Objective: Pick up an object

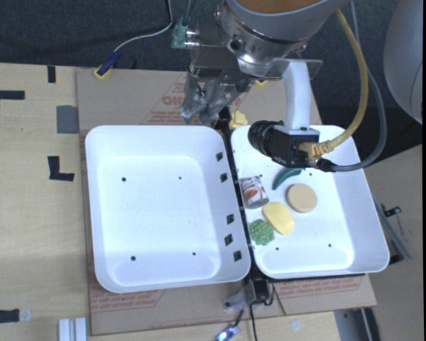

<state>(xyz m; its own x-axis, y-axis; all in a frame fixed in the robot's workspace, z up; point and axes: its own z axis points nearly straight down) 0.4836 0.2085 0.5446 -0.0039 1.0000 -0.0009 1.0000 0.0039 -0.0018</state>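
The arm (284,20) hangs over the bins' far edge, its gripper (206,105) above the left bin (113,190)'s far right corner; I can't tell its state. In the right bin (341,247) lie a tan disc (302,197), lemon (278,217), can (253,190), green ball (261,231) and green pepper (287,175).

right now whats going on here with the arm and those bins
The robot arm's hand sits at the far edge where the two bins meet, not visibly holding anything. The objects lie in the right bin: a small can, a green lump, a yellow piece and a tan disc.
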